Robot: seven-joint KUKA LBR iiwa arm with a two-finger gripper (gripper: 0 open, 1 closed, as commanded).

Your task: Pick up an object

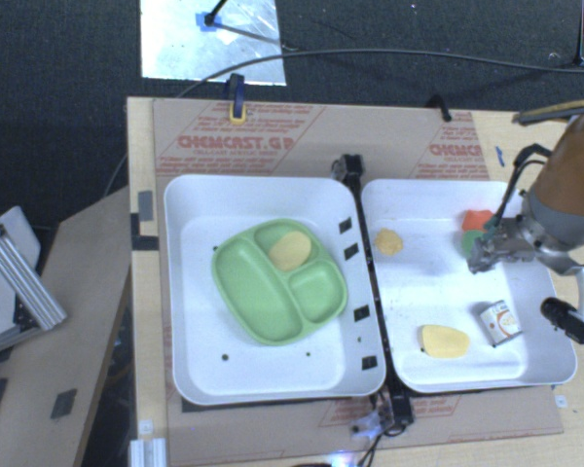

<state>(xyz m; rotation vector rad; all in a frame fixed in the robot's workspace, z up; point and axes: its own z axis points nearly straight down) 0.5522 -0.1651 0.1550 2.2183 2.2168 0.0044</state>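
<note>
Over the right bin: claw point(487, 254), hanging low by an orange and green object point(475, 224); grip state cannot be told.
Right bin point(409, 373): yellow pieces point(388, 242) point(444, 341), small carton point(499, 322).
Left bin point(190, 358): green divided plate point(263, 295) holding a yellow lump point(291, 250).
</note>
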